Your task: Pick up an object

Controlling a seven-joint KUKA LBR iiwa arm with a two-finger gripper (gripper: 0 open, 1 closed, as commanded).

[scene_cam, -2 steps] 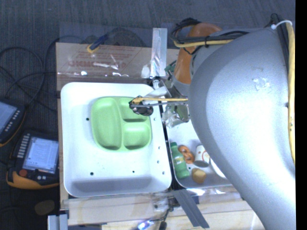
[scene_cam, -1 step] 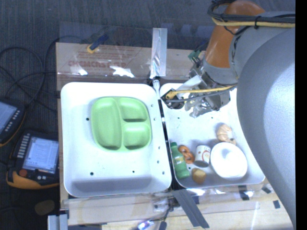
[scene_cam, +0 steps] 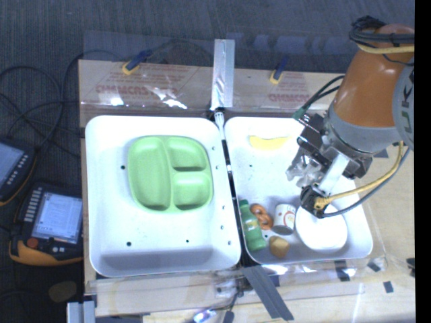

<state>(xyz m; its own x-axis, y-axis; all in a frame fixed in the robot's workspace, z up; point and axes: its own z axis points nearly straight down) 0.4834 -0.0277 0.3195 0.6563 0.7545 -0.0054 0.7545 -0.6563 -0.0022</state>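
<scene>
Below, two white bins (scene_cam: 101,180) sit on a bench over dark carpet (scene_cam: 40,19); end effector (scene_cam: 304,173) state unclear.

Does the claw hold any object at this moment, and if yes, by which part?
It cannot be told. The claw hangs above the right bin, and no object is seen in it.

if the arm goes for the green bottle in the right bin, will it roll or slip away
The green bottle lies on its side against the bin's left wall, so a nudge would probably roll it. Its rounded body looks smooth, likely slippery. The pretzel-like item and cup right beside it may get knocked.
</scene>
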